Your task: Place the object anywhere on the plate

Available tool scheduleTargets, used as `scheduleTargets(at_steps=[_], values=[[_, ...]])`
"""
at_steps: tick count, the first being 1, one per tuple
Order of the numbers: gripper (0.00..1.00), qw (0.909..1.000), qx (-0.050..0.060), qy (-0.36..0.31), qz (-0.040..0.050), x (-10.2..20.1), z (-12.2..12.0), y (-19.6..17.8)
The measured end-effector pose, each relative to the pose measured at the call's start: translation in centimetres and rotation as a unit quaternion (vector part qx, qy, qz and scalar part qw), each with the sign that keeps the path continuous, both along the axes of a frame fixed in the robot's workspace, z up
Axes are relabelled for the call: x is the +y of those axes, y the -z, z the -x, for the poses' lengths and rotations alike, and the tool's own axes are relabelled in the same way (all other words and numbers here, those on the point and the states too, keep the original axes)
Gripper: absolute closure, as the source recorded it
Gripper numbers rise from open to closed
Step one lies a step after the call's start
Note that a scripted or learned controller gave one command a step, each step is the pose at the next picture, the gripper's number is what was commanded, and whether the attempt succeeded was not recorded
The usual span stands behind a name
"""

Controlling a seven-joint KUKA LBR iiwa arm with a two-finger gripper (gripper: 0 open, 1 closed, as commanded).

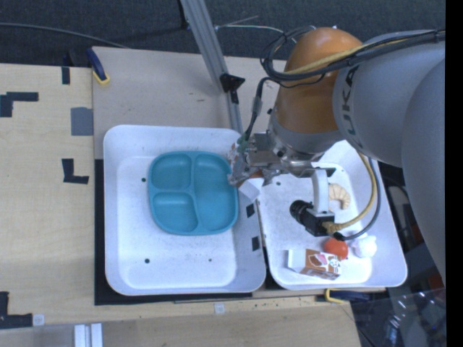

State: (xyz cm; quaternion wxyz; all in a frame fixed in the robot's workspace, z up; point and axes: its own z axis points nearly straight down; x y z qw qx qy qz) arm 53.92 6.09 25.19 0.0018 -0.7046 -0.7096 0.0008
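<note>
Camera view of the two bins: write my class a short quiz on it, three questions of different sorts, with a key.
1. True or false: the blue plate lies in the left bin.
2. Multiple choice: how many compartments does the plate have? A) two B) three C) five
3. Fill in: the croissant-shaped pastry, the orange-red ball and the brown packet all lie in the ____ bin.

Key:
1. True.
2. B; two smaller sections at the top and one wide one below.
3. Right. The gripper hangs near the divide between the bins, by the plate's right edge.
</note>
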Motion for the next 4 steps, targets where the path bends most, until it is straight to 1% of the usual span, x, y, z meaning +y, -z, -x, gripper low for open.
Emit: scheduleTargets(at_steps=[1, 2, 3, 4], values=[[1.0, 1.0, 0.0, 0.0, 0.0005, 4.5, 2.3, 0.2], [1.0, 1.0, 0.0, 0.0, 0.0004, 9.4, 3.2, 0.6], [1.0, 1.0, 0.001, 0.0, 0.001, 14.3, 4.8, 1.5], [0.0, 1.0, 0.0, 0.002, 0.0013, 14.0, 4.7, 1.5]])
